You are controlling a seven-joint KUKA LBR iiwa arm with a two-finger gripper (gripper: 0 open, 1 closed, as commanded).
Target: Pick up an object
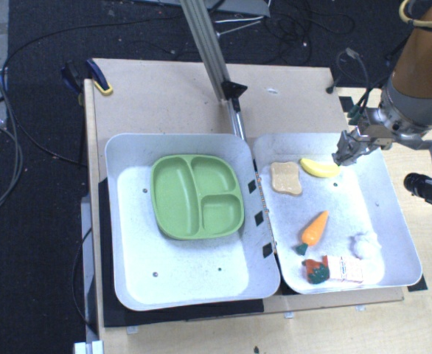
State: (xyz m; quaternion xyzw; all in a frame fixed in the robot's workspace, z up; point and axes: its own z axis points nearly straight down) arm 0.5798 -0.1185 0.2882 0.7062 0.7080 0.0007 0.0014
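Gripper (pixel 344 153) sits low over the upper right part of the right bin (pixel 393 220), tip just beside the banana (pixel 319 168), on its right end; can't tell its state or whether it touches the fruit. Nothing seen held. Banana lies near the bin's top edge. Bread slice (pixel 286 178) left of the banana, close by. Carrot (pixel 315 228) mid-bin, tilted. Below it a small red and green item (pixel 317 270) against a white packet (pixel 345 269). White lump (pixel 363 245) near the right wall. Left bin (pixel 127 271) holds a green divided plate (pixel 197 196).
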